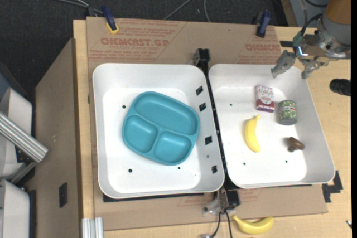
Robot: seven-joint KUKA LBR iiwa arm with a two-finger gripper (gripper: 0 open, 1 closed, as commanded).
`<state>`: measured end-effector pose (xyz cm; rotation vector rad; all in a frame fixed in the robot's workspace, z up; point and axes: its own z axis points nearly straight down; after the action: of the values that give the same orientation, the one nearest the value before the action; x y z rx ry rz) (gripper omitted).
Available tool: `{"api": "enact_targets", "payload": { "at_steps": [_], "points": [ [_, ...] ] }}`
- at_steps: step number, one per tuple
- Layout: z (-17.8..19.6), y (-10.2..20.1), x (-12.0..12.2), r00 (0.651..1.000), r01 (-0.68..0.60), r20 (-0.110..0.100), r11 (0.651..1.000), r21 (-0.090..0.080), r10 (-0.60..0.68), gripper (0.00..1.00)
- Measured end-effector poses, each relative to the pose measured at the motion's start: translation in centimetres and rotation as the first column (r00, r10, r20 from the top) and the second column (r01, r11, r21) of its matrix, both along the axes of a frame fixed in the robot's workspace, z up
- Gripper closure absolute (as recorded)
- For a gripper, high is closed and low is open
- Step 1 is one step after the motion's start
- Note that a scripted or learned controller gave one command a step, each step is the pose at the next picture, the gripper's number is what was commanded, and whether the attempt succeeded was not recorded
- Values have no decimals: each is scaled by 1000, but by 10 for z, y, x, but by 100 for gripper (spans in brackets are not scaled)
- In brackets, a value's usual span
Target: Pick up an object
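My gripper [294, 68] hangs over the back right edge of the right bin [234, 82], fingers spread open with nothing between them. Below it in that bin lie a small red and white packet [264, 97], a green can [288, 111], a yellow banana [252, 133] and a small brown object [295, 145]. The packet is the nearest of these to the gripper, a little to its lower left. A teal divided plate [160, 127] lies in the left bin [106, 120].
A second banana [254, 224] lies outside the bins on the cardboard at the front edge. Clamps [110, 20] hold the cardboard at the back. Black clips line the seam between the bins [205, 114]. Cables run across the dark floor behind.
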<state>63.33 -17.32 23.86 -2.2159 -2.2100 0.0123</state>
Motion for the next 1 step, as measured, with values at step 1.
{"api": "enact_targets", "payload": {
  "at_steps": [1],
  "points": [
    [8,0,3,1000,-3,14,1000,-3,3,0]
  ]
}}
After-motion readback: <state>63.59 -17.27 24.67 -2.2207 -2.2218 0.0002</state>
